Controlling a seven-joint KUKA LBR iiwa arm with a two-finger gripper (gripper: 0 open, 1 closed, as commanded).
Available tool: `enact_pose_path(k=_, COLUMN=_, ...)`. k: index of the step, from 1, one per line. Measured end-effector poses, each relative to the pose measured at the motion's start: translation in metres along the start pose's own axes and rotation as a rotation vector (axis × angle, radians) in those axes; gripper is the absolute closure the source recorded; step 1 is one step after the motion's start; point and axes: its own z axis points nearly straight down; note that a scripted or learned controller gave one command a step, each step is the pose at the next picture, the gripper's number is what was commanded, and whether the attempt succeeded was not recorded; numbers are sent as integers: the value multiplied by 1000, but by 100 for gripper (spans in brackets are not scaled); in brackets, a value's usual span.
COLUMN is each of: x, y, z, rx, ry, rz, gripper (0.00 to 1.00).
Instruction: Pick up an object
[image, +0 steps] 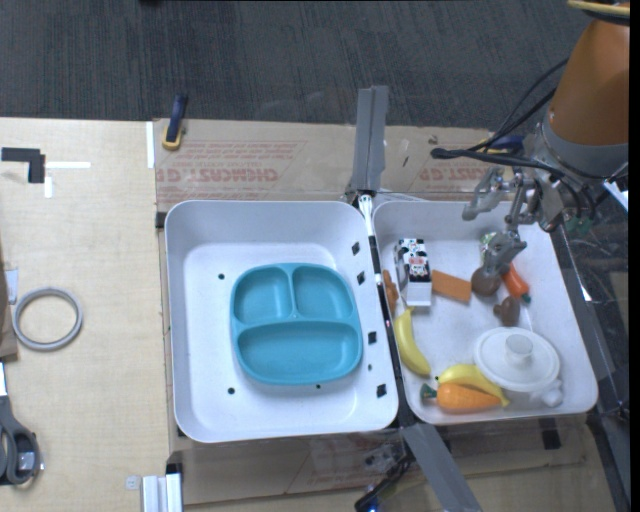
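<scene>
Arm: grey KUKA w/ orange band (598, 70), enters from upper right; cables hang round the wrist; it leans over the right bin's far right part.
Hand (497, 262): grey metal, pointing down into the right bin; tips sit just above or on a small brown object (486, 283); can't tell if it is open, closed or gripping, as the tips merge w/ the brown item.
Right bin (575, 330): shallow, white, holds all the loose items.
Items near hand: orange carrot-like piece (516, 282) just right of the hand; a second brown lump (507, 312) just below it; flat orange block (452, 288) to the left.
Items at left wall: black-and-white cow-pattern toy (412, 262) over a white box (417, 293); yellow banana (409, 343) below, along the divider; thin orange stick (389, 290) beside the wall.
Items at front: white round lidded pot (516, 359); touching its left, a yellow piece (465, 376) lying on an orange carrot (466, 398) w/ green tip.
Left bin (190, 330): white; holds one teal divided plate (296, 323), three compartments, roughly centred.
Desk (75, 420): pale wood at left; grey tape ring (44, 317) near the left edge; scissors (18, 452) at lower left, partly cut off; cardboard sheet (255, 160) behind the bins; blue-yellow clip (176, 122) at its far left corner.
</scene>
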Motion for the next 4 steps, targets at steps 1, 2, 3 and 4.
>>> enact_pose_path(k=1, x=58, y=-13, z=125, rx=-1, ry=2, rz=0, gripper=0)
enact_pose_path(k=2, x=106, y=2, z=175, rx=3, ry=-23, rz=10, gripper=0)
enact_pose_path(k=3, x=23, y=-58, z=189, rx=0, ry=-1, rz=226, gripper=0)
enact_pose_path(k=4, x=22, y=-57, z=183, rx=0, ry=0, rz=223, gripper=100)
